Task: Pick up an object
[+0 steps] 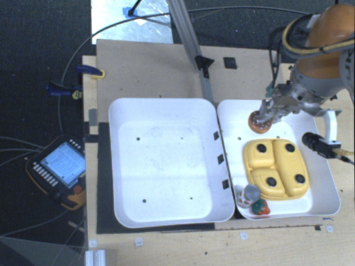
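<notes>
The end effector (265,115) stands over a small brown round object (258,124) at 12 o'clock of the right bin (327,195); its state I cannot tell; a yellow tray (276,168) lies at 6 o'clock of it.

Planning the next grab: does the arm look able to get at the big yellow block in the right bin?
Probably yes. The yellow block lies bare on top in the right bin, nothing over it, and the gripper hangs just beyond it above a small brown disc.

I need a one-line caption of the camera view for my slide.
Gripper poised over a small brown round object in the right bin, beside a yellow tray.
</notes>
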